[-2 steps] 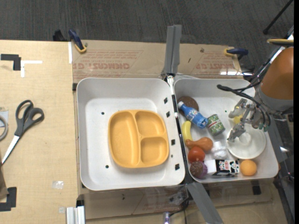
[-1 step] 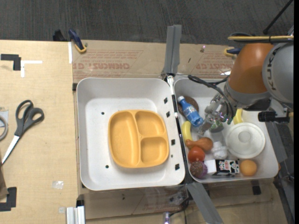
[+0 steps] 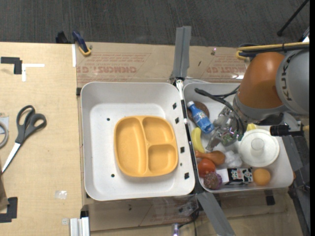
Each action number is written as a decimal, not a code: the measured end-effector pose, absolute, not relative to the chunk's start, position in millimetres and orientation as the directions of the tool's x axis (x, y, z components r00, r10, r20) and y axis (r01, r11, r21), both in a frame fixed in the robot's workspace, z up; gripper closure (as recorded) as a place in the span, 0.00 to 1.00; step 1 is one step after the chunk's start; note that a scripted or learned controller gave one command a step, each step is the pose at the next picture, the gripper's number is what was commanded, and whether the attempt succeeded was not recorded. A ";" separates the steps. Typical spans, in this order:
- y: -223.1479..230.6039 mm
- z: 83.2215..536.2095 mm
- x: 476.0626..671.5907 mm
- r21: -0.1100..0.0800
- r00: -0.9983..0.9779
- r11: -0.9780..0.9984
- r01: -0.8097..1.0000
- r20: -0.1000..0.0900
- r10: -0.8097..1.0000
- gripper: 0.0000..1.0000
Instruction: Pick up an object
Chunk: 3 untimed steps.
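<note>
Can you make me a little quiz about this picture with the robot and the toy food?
1. True or false: the yellow divided plate lies in the left bin.
2. Which thing lies nearest the front edge of the right bin? A) blue bottle B) purple grapes C) banana
3. Fill in: the black-handled ______ lie on the bench, left of both bins.

Key
1. True.
2. B. The purple grapes sit by the front edge, beside the red tomato.
3. scissors.
</note>
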<state>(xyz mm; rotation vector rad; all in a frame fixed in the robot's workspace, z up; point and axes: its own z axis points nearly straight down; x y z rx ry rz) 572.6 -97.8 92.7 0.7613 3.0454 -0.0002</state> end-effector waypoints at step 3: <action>-108.5 92.6 592.1 0.002 -0.857 0.857 0.515 -0.003 0.515 0.00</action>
